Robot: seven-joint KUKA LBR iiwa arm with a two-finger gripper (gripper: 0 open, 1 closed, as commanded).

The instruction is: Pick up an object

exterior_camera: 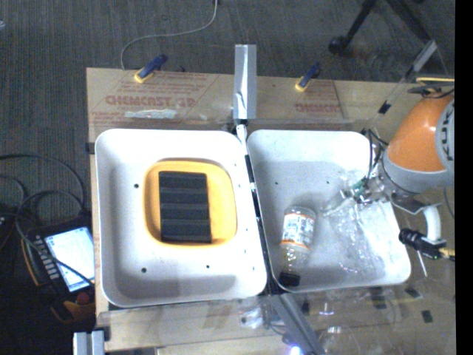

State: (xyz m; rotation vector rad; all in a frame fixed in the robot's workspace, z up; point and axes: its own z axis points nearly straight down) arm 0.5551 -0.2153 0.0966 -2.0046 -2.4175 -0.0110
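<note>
1. The gripper (360, 190) hangs over the right bin (310, 150); I cannot tell how its jaws stand.
2. The bottle (297, 231) lies left of and below the jaws, apart.
3. Best to centre over the bottle's body, then descend squarely.

arm (423, 150): cut off by the right edge, just the orange band and some grey wrist in sight
gripper (360, 191): too small and tangled among cables to read its fingers
clear plastic wrap (358, 231): edges melt into the white bin floor, outline hard to trace
bottle (297, 231): label print too small to read
cardboard lettering (151, 102): faded red, partly unreadable
chair base (377, 9): cropped by the top edge
tablet (66, 256): screen content too small to tell
</note>
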